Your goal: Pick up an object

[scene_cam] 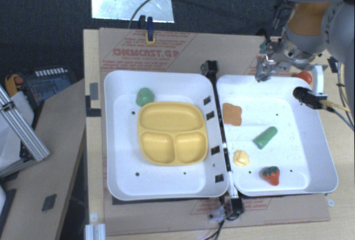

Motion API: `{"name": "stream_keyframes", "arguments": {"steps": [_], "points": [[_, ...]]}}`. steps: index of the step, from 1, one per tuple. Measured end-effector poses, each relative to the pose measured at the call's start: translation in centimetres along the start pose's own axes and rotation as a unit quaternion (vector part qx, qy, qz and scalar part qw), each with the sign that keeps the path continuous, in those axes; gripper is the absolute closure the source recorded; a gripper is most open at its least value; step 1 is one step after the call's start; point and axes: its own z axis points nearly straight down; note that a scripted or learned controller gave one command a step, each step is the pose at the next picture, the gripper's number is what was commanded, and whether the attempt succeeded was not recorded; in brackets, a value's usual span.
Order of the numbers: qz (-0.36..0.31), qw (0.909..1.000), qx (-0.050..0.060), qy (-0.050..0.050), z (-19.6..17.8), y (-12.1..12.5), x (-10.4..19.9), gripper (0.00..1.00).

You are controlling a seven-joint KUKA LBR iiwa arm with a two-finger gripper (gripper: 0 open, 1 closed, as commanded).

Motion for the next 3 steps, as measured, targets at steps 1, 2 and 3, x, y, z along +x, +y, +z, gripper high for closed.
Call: {"name": "stream_keyframes", "arguments": {"steps": [1,2,3], "points": [[-0.001,1.0,0.003,0.001,0.2,-0.2,4.5,1.0],[-0.002,1.0,0.003,0.001,0.9,-0.2,9.8,1.0],[-0.002,1.0,0.003,0.001,0.9,-0.6,15.8,1.0]]}}
